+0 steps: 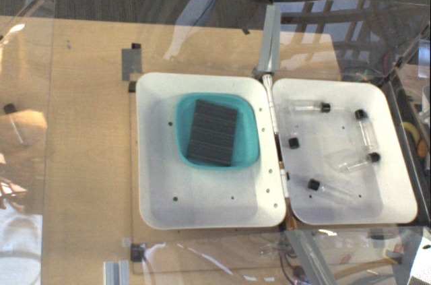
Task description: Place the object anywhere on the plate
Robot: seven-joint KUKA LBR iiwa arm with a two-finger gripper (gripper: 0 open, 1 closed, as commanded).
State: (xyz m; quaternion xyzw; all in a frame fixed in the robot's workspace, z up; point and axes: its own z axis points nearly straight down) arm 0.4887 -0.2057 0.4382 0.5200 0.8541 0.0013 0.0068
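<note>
A dark grey, ribbed rectangular block [213,133] is seen lying flat on the plate [250,142], slightly tilted, near its centre. The plate is teal, smooth and rounded-square, and is set in the upper middle of the left bin [161,196], a shallow matte white tray. To the right of the plate, in the right bin [397,203], several clear tubes with black caps [310,106] are scattered. The gripper's state cannot be told.

No text, label, brand or number can be read anywhere.
</note>
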